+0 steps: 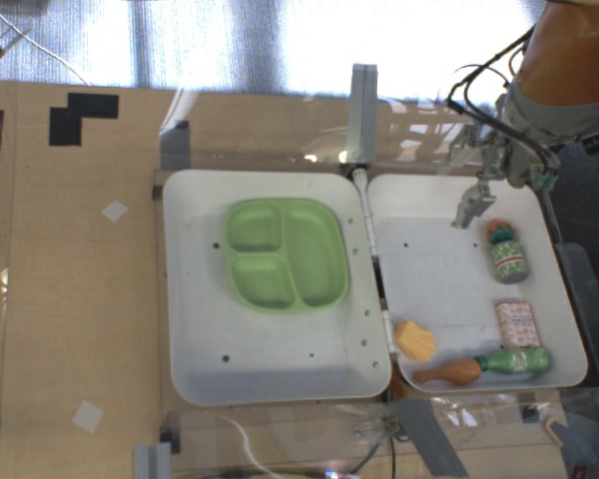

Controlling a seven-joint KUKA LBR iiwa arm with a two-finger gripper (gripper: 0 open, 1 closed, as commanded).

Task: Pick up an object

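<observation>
In the right bin point(439, 267) several small items lie along the right and front sides. There is a green jar with a red cap point(507, 254), a pink box point(516, 322), a green bottle on its side point(516, 362), a brown-orange piece point(449, 372) and a yellow ridged piece point(415, 339). My gripper point(473, 208) hangs over the bin's far part, a little up and to the left of the green jar. It is apart from every item, and I see nothing in it.
The left bin point(195, 347) holds a green divided plate point(285, 254). A grey upright post point(362, 118) stands behind the wall where the two bins meet. Black cables point(474, 93) loop beside the arm's wrist at the upper right.
</observation>
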